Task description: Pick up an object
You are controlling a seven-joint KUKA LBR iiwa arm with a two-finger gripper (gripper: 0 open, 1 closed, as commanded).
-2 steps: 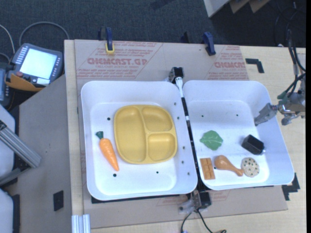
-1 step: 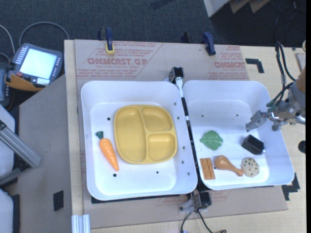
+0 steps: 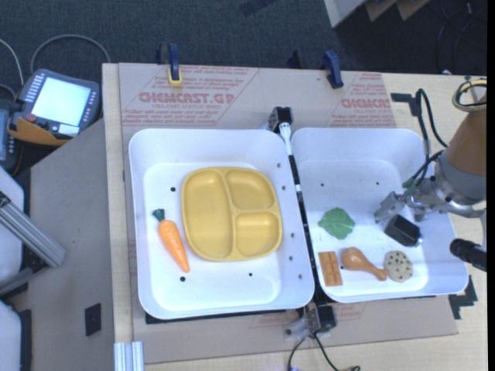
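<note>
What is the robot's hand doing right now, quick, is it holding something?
Gripper: open or closed cannot be told from this view. It hangs over the right bin, beside the green leaf.

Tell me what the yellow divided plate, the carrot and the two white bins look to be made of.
Yellow divided plate: likely moulded plastic, smooth, faint sheen. Carrot: apparently toy plastic or rubber, uniform matte orange. Left bin and right bin: probably thin plastic, glossy white with rounded corners.
</note>
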